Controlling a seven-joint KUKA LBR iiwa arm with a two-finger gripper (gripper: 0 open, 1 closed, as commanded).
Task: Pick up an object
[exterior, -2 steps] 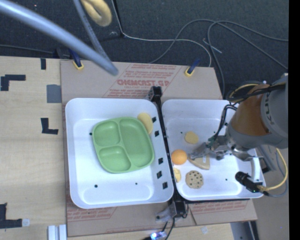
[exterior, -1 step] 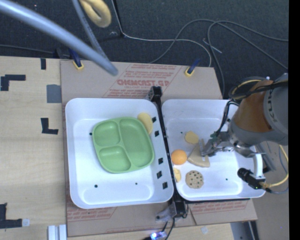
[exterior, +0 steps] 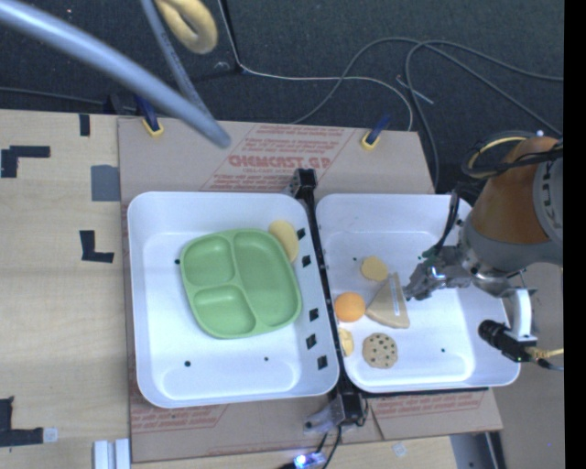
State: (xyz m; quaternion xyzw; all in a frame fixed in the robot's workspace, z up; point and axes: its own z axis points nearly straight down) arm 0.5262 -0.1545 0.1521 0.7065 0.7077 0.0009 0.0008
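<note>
We found the end effector low inside the right bin, just beside the pale wedge; whether it was released or clenched we could not tell. Nothing was lifted: the wedge, the orange ball, the cookie and a small yellow piece all lay on the bin floor. We judged the pick not yet made.

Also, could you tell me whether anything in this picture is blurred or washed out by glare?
In the camera view, a grey bar sweeping across the top left is soft and out of focus, as is the yellowish blob beside it; the white bins are bright but keep detail; the green tray and cookie read clearly; the gripper is slightly soft.
</note>
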